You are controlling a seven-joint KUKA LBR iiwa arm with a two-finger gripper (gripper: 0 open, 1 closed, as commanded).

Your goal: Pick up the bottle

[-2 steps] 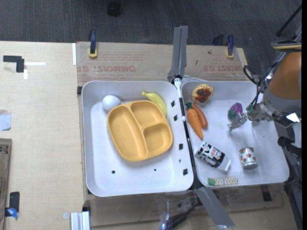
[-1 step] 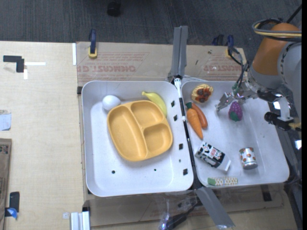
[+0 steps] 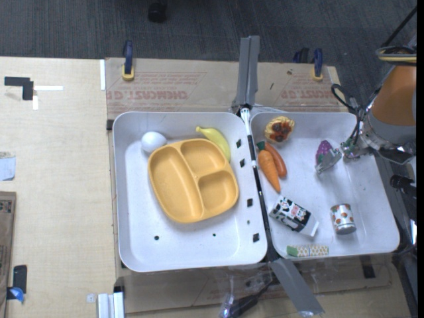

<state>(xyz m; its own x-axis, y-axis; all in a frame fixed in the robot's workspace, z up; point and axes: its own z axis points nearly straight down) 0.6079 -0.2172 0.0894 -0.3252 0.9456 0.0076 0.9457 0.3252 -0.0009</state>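
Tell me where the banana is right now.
The banana lies in the left bin, near its far right corner, tucked against the far edge of the yellow plate, with the egg further left.

Illumination is bright and even, overhead — the white bins (image 3: 192,257) show soft, short shadows beneath their contents. The yellow tray (image 3: 192,181) carries mild sheen, no hard glare. Focus is slightly soft overall; the dark floor above the bins appears grainy.
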